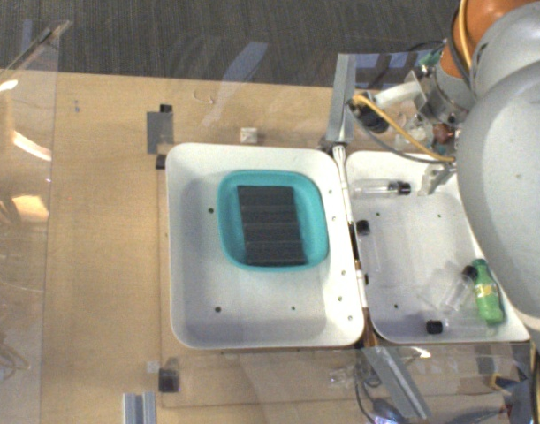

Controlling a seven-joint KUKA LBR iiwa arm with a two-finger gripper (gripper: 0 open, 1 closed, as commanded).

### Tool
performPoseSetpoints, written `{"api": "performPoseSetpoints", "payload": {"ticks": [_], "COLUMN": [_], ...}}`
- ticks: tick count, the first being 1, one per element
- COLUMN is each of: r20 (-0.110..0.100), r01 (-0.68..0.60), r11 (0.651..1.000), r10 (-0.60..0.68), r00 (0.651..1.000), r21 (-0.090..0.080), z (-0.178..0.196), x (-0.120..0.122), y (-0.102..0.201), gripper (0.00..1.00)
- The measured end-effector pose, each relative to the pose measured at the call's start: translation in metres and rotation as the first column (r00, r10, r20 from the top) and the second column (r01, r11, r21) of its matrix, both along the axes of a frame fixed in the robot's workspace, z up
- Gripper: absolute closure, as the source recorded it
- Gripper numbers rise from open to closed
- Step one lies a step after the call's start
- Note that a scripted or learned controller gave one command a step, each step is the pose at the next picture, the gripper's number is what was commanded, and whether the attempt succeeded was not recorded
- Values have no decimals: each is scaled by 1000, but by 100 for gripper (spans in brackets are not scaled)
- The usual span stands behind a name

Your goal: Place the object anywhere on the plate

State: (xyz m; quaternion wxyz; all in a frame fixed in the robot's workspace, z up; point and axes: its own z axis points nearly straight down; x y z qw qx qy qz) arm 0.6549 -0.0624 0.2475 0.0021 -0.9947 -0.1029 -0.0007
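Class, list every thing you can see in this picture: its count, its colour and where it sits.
Bins: two, white, side by side on the bench.
Plate: one, teal, in the left bin.
Ridged block: one, dark grey, on the plate.
Bottle: one, green, right bin, near its right edge.
Clear syringe-like tube: one, right bin, top.
Clear item: one, beside the bottle; unclear what.
Small cube: one, pale, on the bench above the left bin.
Arm: one, grey with orange band, at right.
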Motion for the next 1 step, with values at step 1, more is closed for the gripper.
{"api": "performPoseSetpoints", "payload": {"ticks": [1], "r20": [1], "r01": [-10], "r11": [1000], "r10": [10], "r00": [1000], "r21": [1], "z": [7], "x": [-19], "y": [34], "gripper": [0]}}
